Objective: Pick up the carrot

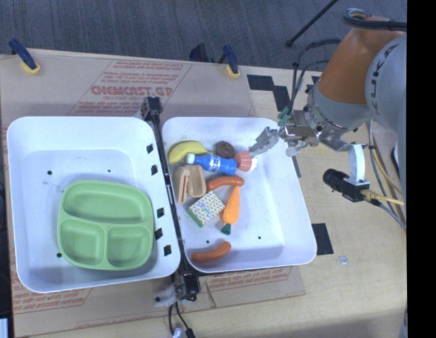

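My gripper [262, 141] hangs over the upper right part of the right bin [291, 210], tilted down toward the pile of toy food, and whether it is parted or closed I cannot tell from this slanted view; nothing is visibly caught in it. The carrot [232, 206] lies on the bin floor below and to the left of my gripper as the camera sees it, near but clearly apart. Its long axis runs almost straight up and down the view, narrow tip up toward the sausage [225, 182], dark green stub at the lower end. The blue bottle [218, 164] sits between us, so I judge I must cross it and close across the carrot's width.
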